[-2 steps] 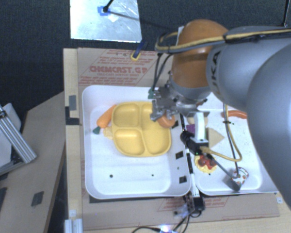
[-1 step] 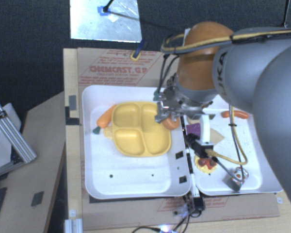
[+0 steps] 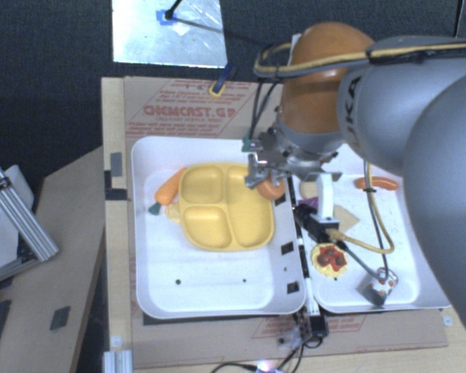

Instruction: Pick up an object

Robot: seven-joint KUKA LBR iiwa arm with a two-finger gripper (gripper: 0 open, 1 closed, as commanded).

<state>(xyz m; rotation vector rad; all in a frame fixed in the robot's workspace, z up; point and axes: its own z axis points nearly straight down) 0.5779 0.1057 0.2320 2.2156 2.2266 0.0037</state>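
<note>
1. The hand (image 3: pixel 262 176) sits low over the left bin (image 3: pixel 151 208), at the right edge of the yellow tray (image 3: pixel 217 208), close to the divider between the bins. I cannot tell its state; wrist and cabling cover it.
2. An orange piece (image 3: pixel 273 190) shows just under the hand, at the tray's right rim. I judge this the likely target, but I cannot tell whether it is being touched or merely lies beside the hand.
3. Handling guess: it looks like toy food, so light, rigid plastic, smooth and prone to slip. Not fragile. A grip across its narrow width seems best.
4. The carrot (image 3: pixel 168 186) lies against the tray's left rim: tapered, likely light and slick; take it mid-body, across the taper.
5. The tray is broad, thin and stiff; only its rim offers a hold, and it may tip when lifted.
6. Right bin (image 3: pixel 419 290): a small pizza (image 3: pixel 330 259), a tan flat piece (image 3: pixel 343 217), a red sausage (image 3: pixel 382 183), a purple bit (image 3: pixel 307 206) near the divider, and a small grey-and-white item (image 3: pixel 378 286) at the front.
7. The arm hides much of the right bin's far side. The orange piece's full shape is cut off by the hand.
</note>
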